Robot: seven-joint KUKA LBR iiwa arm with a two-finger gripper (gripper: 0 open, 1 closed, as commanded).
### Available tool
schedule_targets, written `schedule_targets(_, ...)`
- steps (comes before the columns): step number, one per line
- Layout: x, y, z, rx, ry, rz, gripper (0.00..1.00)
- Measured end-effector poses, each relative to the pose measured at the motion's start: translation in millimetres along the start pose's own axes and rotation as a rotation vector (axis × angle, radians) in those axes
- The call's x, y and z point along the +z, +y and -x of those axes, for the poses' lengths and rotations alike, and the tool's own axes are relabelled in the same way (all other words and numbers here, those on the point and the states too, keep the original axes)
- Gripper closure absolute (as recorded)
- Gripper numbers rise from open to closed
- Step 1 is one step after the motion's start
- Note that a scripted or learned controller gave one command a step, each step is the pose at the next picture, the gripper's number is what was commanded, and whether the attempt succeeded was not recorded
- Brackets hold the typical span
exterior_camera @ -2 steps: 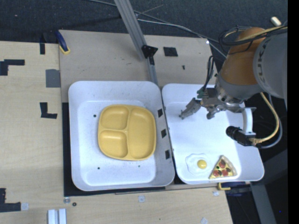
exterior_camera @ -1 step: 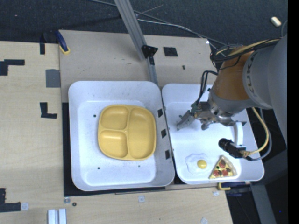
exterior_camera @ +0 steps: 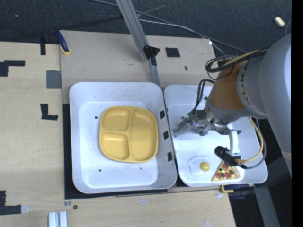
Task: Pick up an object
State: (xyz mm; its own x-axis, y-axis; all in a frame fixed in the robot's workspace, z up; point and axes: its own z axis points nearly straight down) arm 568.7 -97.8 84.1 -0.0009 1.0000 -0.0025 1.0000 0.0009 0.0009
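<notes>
The arm (exterior_camera: pixel 265 84) looms over the right bin (exterior_camera: pixel 182 98). At that bin's near edge lie a fried egg (exterior_camera: pixel 200 166) and, just right of it, a pizza slice (exterior_camera: pixel 226 172). The pincer (exterior_camera: pixel 182 126) hangs above them, leftward, apart from both; its state cannot be told. A yellow plate (exterior_camera: pixel 129 134) sits in the left bin (exterior_camera: pixel 85 126).

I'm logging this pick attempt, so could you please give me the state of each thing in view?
Yellow three-compartment plastic plate: flat, upright, in the left white bin.
Toy fried egg: flat in the right white bin.
Toy pizza slice: flat beside the egg.
Gripper: above the right bin's floor.
</notes>
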Motion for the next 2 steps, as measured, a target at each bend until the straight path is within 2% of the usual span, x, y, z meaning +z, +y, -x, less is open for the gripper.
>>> schedule_targets(1, -13.8, 1.8, -0.6, -0.002, 0.000, 0.005, 1.00)
schedule_targets(2, -75.7, -1.7, -2.2, 0.000, 0.002, 0.002, 1.00)
